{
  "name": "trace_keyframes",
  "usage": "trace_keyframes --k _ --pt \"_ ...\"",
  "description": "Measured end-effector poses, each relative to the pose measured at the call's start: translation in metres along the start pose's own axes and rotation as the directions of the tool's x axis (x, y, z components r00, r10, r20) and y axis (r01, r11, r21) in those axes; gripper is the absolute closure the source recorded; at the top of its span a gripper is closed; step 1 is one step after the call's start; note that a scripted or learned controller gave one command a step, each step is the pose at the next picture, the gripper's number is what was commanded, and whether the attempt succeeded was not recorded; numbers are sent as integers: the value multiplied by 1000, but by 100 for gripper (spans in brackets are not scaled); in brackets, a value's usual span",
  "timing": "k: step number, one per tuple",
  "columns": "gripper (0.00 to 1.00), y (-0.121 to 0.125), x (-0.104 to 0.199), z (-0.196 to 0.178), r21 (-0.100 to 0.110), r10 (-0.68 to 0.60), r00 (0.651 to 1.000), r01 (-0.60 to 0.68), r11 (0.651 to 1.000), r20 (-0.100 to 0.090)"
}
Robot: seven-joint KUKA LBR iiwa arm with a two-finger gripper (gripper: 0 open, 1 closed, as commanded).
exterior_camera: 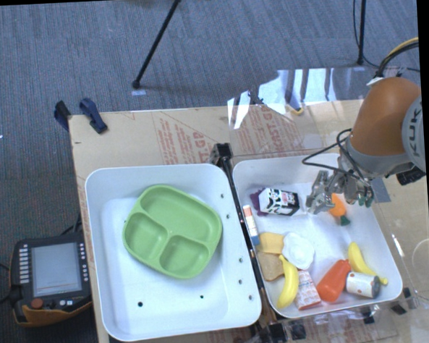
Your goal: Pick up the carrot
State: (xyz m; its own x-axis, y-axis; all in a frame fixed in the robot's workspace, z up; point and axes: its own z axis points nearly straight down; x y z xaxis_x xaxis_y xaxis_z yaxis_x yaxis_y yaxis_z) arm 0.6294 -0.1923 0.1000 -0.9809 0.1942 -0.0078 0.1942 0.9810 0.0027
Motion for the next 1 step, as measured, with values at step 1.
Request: trace_keyframes --k 1 --pt "100 39 53 -61 2 388 922 -388 922 -3"
